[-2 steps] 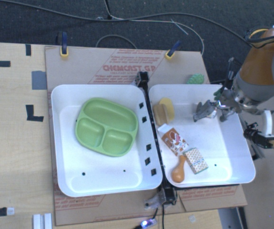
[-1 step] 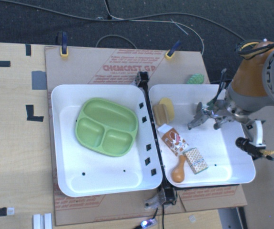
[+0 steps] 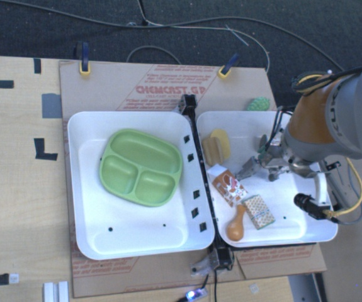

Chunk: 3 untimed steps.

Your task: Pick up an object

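- While no object sits between the fingers, the red-and-white packet (image 3: 229,187) serves as the reference object: it lies flat on the floor of the right bin (image 3: 294,231), unheld.
- Patterned box (image 3: 259,211): just beside the packet, to its lower right in the view. Whether the two touch cannot be told.
- Orange pear-shaped piece (image 3: 236,226): directly below the packet, close to the box's left edge and near the bin's front wall.
- Tan, rounded object (image 3: 217,145): above the packet and near it, lying along the same side of the bin.
- Gripper (image 3: 260,167): to the right of the packet and slightly above it, over bare bin floor. Its two fingers are spread with nothing between them. The nearer finger (image 3: 248,167) points toward the packet but stays apart from it.
- Arm (image 3: 344,115): farther right of the packet. Its orange band (image 3: 308,119) stands just above the wrist, and the grey body extends past the bin's right rim.
- Green ball (image 3: 259,104): well above the packet, outside the bin's rear rim, resting on the cardboard sheet (image 3: 162,87).
- Black divider (image 3: 196,168): immediately left of the packet, running between the two bins.
- Left bin (image 3: 83,168): left of the packet, beyond the divider. It holds a green divided plate (image 3: 141,167), well apart from the packet.
- Two blue-and-yellow clamps (image 3: 83,61) (image 3: 228,65): far above the packet, on the rear edge of the cardboard sheet.
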Each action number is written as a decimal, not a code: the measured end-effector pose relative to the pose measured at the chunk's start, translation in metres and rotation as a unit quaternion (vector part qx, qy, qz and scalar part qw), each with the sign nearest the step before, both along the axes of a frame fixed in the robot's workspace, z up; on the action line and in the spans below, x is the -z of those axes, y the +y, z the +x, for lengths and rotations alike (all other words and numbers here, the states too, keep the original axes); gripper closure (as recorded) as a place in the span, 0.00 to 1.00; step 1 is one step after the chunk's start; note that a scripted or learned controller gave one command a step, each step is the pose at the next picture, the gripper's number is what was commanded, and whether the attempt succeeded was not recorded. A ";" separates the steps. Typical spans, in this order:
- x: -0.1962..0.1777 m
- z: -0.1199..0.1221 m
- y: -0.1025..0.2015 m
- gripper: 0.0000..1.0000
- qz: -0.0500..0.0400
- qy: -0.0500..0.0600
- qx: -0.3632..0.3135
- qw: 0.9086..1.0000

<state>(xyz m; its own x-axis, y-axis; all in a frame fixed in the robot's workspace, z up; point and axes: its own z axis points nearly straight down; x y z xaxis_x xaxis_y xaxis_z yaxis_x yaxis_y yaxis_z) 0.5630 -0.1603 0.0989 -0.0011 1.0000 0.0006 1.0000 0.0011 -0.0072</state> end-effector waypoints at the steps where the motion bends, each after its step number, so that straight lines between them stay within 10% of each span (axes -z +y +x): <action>1: -0.013 0.001 0.001 1.00 0.000 -0.002 -0.001 1.000; 3: -0.108 0.009 -0.002 1.00 -0.001 -0.006 0.000 1.000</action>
<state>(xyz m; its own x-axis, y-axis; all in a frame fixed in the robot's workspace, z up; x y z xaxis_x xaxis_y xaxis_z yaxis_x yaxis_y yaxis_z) 0.5715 -0.1622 0.2069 -0.0021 1.0000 -0.0009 1.0000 0.0021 0.0043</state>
